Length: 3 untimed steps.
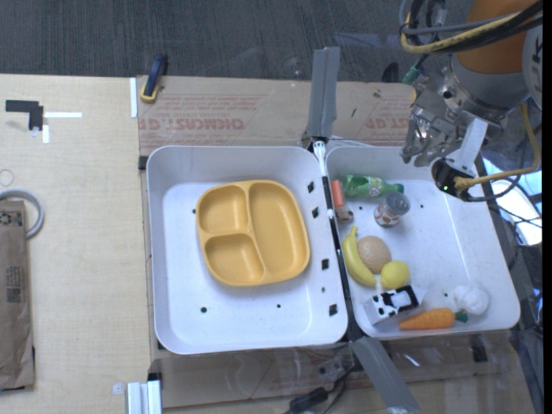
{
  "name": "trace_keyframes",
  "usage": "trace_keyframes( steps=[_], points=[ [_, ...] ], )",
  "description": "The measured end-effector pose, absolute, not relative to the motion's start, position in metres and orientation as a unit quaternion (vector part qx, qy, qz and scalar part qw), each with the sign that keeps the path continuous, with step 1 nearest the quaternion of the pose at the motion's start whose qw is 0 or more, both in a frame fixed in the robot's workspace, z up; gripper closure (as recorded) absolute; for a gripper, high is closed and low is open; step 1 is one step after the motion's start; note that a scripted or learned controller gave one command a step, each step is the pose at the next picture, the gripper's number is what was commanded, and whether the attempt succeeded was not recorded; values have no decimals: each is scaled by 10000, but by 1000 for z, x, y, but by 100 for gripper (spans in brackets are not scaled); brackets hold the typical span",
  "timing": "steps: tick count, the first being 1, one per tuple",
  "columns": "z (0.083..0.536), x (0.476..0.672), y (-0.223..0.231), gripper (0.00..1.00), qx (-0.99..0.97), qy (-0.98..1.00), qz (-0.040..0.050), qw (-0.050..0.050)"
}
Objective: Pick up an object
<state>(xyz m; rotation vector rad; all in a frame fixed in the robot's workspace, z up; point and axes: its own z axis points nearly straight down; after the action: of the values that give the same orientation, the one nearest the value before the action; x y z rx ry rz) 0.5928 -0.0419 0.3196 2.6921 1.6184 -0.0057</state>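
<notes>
My gripper [420, 152] hangs above the far edge of the right bin [483, 231], with nothing seen between its fingers. Below it in that bin lie a green bottle [371, 185], a small clear jar [392, 209], a banana [355, 261], a tan egg-shaped ball [373, 251], a yellow lemon [395, 274], a black-and-white box [394, 303], an orange carrot [428, 319] and a white lump [471, 299]. A small red item [338, 194] lies by the divider.
The left bin [172, 257] holds a yellow three-part plate [254, 230]. A grey divider post [324, 93] rises between the bins at the back. Cardboard [224, 115] lies behind the bins. Cables [483, 179] trail from the wrist over the right bin's far right corner.
</notes>
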Motion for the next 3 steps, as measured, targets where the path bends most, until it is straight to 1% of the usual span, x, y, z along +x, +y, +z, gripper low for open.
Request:
trace_keyframes(
  steps=[1,2,3],
  points=[
    [270,637,14,100,9096,4155,-30,2],
    [190,580,-27,100,9449,3273,-28,-3],
    [91,588,-114,100,9328,3605,-14,-2]
  ],
)
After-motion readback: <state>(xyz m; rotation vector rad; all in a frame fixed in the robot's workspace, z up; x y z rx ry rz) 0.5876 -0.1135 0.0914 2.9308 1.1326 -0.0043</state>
